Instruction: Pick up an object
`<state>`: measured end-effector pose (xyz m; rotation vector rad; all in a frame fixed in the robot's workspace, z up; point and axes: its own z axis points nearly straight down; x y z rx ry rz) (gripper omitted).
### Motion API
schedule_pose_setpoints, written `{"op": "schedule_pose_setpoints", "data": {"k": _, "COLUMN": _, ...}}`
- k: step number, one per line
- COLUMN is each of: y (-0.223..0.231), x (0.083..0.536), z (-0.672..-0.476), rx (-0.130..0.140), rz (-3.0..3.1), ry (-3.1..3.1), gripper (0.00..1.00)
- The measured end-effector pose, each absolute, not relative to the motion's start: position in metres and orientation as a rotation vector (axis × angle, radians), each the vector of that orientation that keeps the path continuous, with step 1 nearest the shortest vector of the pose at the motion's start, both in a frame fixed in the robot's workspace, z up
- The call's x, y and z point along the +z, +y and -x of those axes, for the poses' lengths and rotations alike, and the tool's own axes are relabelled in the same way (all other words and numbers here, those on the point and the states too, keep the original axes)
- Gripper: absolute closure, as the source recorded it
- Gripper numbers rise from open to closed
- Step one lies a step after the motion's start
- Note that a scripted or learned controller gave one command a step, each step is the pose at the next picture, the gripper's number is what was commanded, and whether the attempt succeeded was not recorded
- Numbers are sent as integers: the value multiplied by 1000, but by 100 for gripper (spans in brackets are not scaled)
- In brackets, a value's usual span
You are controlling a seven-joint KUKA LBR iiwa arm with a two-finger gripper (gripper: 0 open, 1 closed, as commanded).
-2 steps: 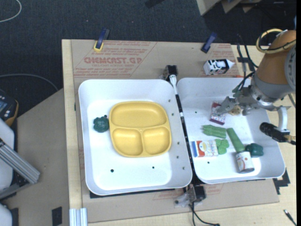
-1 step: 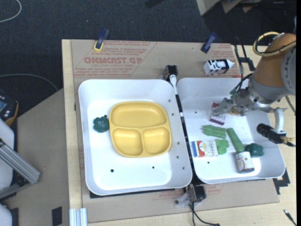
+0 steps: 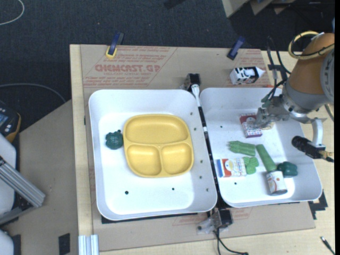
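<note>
My gripper (image 3: 261, 119) hangs low over the right bin (image 3: 223, 101), near its far middle, right above a small red and white packet (image 3: 251, 127). Nothing shows between the fingers. Nearer the front lie a green pea pod (image 3: 243, 147), a green cucumber-like stick (image 3: 265, 157), a white carton with red and blue print (image 3: 230, 167), a small light green piece (image 3: 251, 165), a dark green lump (image 3: 288, 169) and a small red and white can (image 3: 275, 183).
The left bin (image 3: 106, 185) holds a yellow three-part plate (image 3: 158, 145) and a dark green toy (image 3: 113, 139) by the plate's left rim. A black and white toy (image 3: 247, 74) lies on the bench behind the right bin. Clamps (image 3: 113, 45) hold the cardboard's far edge.
</note>
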<state>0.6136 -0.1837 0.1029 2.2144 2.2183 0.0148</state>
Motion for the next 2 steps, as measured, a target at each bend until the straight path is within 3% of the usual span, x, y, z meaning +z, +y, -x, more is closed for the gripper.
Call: {"op": "schedule_pose_setpoints", "data": {"k": 2, "y": -184, "x": 211, "z": -618, "rx": 7, "rz": -2214, "ry": 2216, "gripper": 100}}
